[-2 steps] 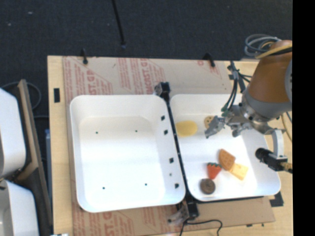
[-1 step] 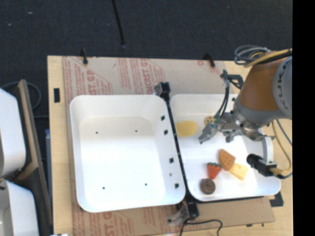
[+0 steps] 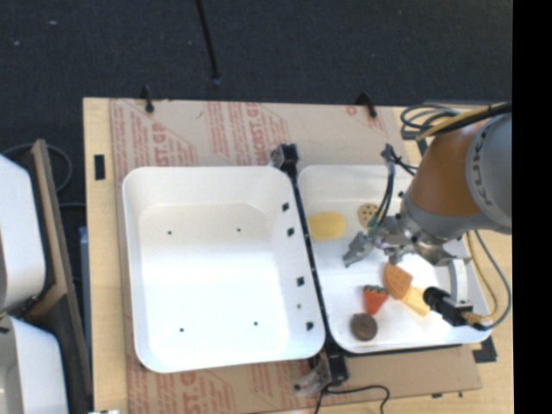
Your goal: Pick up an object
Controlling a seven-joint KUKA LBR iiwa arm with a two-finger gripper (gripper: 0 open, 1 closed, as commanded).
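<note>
Camera view, looking down at a slant on a cardboard-covered surface [image 3: 216, 132] with two shallow white bins side by side: left bin [image 3: 138, 231] and right bin [image 3: 341, 179]. Grey arm [image 3: 457, 175] with orange band reaching in from the right, over the right bin. End effector [image 3: 366, 247] low over the middle of that bin, grey fingers [image 3: 355, 253] pointing left and splayed a little apart, nothing seen between them; how wide the gap is, hard to tell. Just left of the fingertips, apart from them, a pale yellow rounded piece [image 3: 327, 225]. Behind, near the bin's far side, a small tan dotted disc [image 3: 368, 213], partly hidden by the arm. Nearer the front, an orange and yellow wedge-like toy [image 3: 405, 288], a small red strawberry-like piece [image 3: 374, 299] just left of it, and a dark brown round lump [image 3: 363, 326] close to the front wall
</note>
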